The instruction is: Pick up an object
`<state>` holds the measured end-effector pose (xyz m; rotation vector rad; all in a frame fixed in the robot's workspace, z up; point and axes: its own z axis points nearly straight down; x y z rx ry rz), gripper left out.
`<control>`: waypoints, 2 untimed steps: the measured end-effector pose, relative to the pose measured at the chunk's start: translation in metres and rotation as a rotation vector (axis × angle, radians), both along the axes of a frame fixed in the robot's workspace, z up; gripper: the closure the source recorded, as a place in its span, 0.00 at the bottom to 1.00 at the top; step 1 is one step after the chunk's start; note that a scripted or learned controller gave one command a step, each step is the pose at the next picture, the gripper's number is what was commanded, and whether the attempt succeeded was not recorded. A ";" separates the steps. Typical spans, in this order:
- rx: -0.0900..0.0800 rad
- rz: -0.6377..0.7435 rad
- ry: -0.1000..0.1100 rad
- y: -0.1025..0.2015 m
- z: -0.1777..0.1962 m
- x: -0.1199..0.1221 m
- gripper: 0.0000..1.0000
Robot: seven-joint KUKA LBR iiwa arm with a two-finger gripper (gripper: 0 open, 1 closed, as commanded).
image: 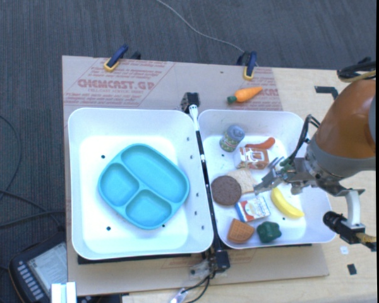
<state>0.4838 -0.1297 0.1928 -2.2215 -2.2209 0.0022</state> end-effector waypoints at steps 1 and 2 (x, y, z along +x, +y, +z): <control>0.002 0.001 -0.006 0.006 -0.095 0.027 0.00; 0.003 0.000 -0.002 0.006 -0.087 0.026 1.00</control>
